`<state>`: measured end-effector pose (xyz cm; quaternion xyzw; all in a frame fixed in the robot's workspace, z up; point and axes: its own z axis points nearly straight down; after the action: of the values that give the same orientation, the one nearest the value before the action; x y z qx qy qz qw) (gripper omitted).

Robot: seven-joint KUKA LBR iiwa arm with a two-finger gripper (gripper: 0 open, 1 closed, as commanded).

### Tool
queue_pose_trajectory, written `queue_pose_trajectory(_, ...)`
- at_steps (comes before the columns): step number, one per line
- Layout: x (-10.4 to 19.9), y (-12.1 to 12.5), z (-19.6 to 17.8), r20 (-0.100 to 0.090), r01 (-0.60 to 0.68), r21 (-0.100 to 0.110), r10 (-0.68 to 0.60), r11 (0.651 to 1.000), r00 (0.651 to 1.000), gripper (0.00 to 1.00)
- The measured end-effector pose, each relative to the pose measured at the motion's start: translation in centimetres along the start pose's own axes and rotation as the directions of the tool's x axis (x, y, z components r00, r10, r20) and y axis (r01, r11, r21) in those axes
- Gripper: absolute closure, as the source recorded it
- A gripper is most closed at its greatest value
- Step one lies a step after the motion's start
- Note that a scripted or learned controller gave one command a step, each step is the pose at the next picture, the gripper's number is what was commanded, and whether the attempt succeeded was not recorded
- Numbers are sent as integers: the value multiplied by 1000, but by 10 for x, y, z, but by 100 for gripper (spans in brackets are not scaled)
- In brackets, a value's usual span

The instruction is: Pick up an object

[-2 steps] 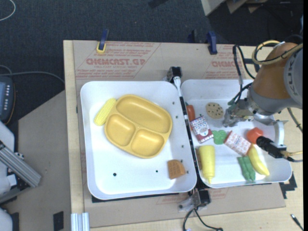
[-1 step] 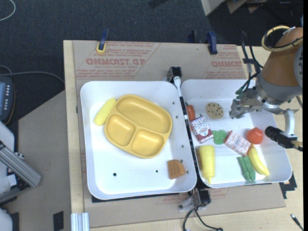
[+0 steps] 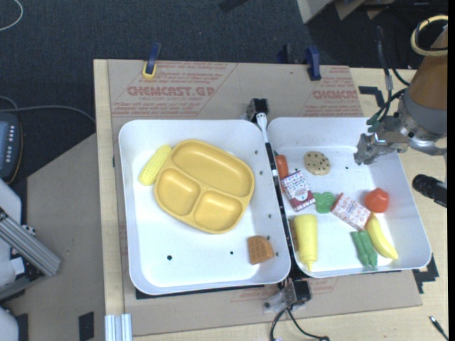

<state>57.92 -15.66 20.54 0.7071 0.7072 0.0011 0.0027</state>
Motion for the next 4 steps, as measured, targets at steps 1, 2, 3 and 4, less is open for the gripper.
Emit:
queue_pose_trajectory(1, 0, 1, -21, 0, 0, 1, 0, 1000, 1000, 100)
queue_pose_trajectory(2, 43, -44, -24, -5, 2, 10, -2, 1000, 1000, 100)
queue_pose_trajectory(3, 88, -79, -17, -5, 3, 10, -3, 1000, 1000, 100)
queue_pose_trajectory(4, 97, -101, -12, -4, -1, 10, 1, 1000, 1000, 100)
